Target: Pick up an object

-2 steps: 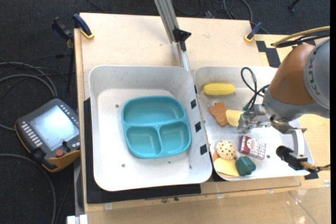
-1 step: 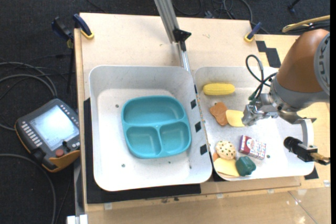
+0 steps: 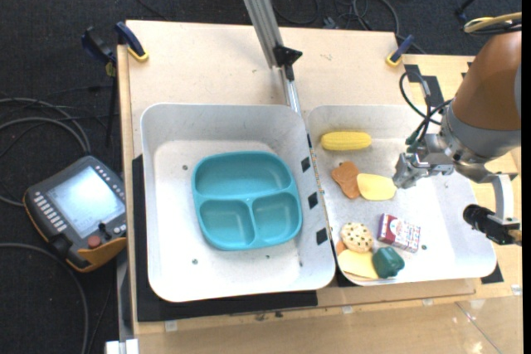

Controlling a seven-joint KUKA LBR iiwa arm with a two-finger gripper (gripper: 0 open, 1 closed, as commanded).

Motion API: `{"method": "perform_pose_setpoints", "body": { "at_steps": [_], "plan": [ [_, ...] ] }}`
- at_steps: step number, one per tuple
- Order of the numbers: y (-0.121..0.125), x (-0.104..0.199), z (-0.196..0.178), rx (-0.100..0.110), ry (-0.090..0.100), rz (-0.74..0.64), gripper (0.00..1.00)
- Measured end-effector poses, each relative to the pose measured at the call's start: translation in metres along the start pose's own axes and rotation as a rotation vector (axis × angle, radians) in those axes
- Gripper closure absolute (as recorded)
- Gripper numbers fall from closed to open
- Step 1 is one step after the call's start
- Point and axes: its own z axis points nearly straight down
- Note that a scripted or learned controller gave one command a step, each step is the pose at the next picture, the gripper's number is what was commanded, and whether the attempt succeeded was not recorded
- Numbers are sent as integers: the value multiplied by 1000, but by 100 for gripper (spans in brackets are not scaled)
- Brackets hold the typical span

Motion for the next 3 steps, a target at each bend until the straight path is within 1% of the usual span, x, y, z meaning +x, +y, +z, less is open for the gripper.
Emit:
{"method": "perform_pose_setpoints", "body": {
  "at_steps": [1, 2, 3],
  "plan": [
    [-2, 4, -44, -1, 0, -1, 100],
    [3, 54, -32, 5, 3, -4, 100],
    [3, 106, -21, 7, 4, -4, 100]
  ]
}}
